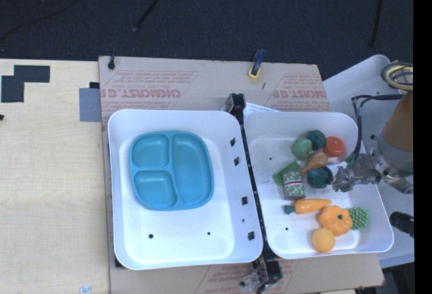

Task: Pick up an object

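Right now your gripper (345, 178) sits low over the right bin (270, 232), close beside the dark teal ball (318, 177), and I cannot tell from this slanted view whether it is released or clenched; nothing shows plainly inside it, so don't count anything as grasped. Your candidates all lie crowded in that bin: a green ball (302, 148) and a second teal piece (316, 138) near a red tomato (334, 146), a brown piece (314, 162) between them and the dark ball, a small green carton (293, 183), a carrot (312, 206), an orange pumpkin (336, 218) touching a green knobbly piece (359, 218), and a yellow lemon (323, 240). The left bin (121, 218) holds a blue divided plate (172, 170), well apart from the arm. The crowding is your main risk, I judge: a descent here may land on the seam between the dark ball and the brown piece and shove both aside. Round toys tend to squirt out of a pinch. The bin wall is also near the wrist, so watch for a snag.
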